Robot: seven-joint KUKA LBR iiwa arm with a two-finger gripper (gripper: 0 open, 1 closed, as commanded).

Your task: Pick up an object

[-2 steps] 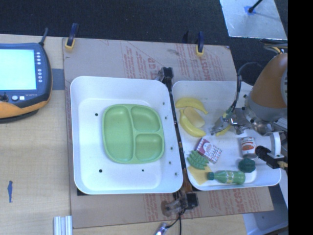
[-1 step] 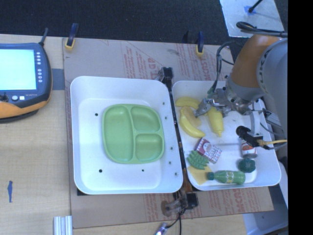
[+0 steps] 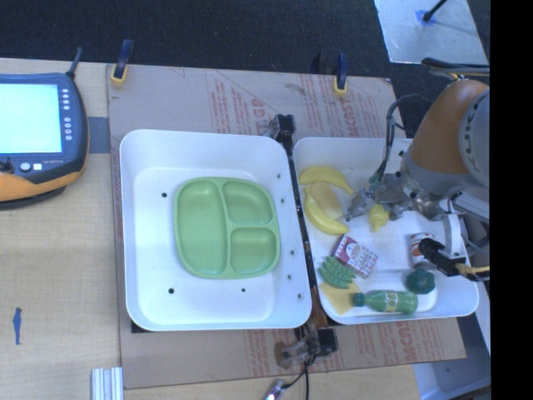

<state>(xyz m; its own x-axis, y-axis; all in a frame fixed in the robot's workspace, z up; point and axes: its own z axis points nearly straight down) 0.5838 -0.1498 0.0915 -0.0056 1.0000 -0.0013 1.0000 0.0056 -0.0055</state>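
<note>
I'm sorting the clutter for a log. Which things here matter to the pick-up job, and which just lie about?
Job things:
- tool
- small yellow piece beneath it
- bananas
- red packet
- green bottle
- right bin

Lying about:
- green divided plate in left bin
- pendant
- blue clamps

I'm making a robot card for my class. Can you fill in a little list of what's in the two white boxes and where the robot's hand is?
left bin: green divided plate
right bin: bananas, small yellow piece, red-and-white packet, green leafy toy, green bottle, dark green round thing
gripper: low in the right bin, at the small yellow piece
grip: cannot tell
beside bench: control tablet
</note>
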